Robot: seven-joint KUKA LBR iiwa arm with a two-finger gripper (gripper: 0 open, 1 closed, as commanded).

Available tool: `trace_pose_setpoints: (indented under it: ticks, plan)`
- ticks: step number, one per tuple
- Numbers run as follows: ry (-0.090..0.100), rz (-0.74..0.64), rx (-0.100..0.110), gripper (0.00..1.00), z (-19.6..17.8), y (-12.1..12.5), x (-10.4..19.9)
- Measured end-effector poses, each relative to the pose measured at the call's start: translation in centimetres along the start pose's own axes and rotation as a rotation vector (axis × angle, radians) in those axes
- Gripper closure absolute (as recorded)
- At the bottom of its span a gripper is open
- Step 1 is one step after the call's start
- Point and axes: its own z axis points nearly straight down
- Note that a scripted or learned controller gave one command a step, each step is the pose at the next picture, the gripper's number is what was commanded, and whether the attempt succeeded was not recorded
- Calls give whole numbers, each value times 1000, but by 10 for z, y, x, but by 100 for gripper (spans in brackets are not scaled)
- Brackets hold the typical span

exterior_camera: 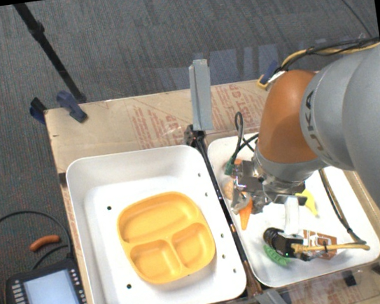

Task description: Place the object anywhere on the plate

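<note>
The yellow plate [166,236], divided into three compartments, lies in the left bin [90,191] with nothing on it. My gripper [243,200] hangs low over the left side of the right bin [370,241], close to the wall between the bins. An orange carrot-like object [245,216] sits right at the gripper's tip, pointing down. Whether it is gripped or just lying under the gripper is not clear. The grey arm with its orange band [288,122] covers much of the right bin.
Near the front of the right bin lie a dark bottle-shaped item [280,241], a green piece [277,257], a brown block with a wooden stick [331,247] and a yellow piece [310,202]. A teach pendant [49,300] sits left of the bench.
</note>
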Motion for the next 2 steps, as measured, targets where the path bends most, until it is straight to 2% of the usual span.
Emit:
trace_pose_setpoints:
  ticks: [1,2]
  plan:
    - [-1,-205,-1,100,0,-6,71]
    - [-1,-205,-2,0,0,-6,71]
